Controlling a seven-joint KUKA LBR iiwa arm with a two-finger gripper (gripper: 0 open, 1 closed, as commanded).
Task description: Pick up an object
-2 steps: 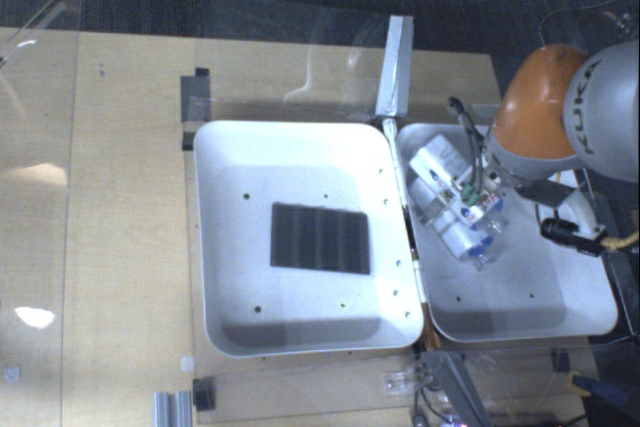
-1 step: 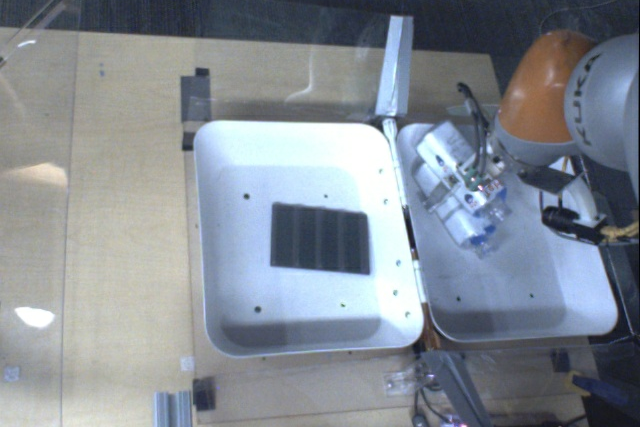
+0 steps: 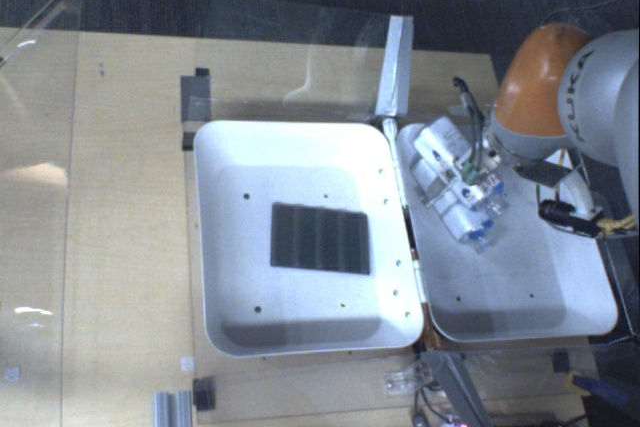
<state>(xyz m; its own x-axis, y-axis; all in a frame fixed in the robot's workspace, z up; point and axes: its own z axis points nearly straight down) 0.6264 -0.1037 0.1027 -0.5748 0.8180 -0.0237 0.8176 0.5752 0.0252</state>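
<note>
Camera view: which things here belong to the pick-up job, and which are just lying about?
Job in hand:
- two-finger gripper on the grey arm, over the right white bin
- dark ribbed rectangular pad, flat in the left white bin, seemingly the one thing to pick

Lying about:
- grey upright post behind the bins
- small black bracket on the wooden bench

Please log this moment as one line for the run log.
arm: over right bin | gripper: low in right bin, grasp unclear | left bin: dark ribbed object
</note>
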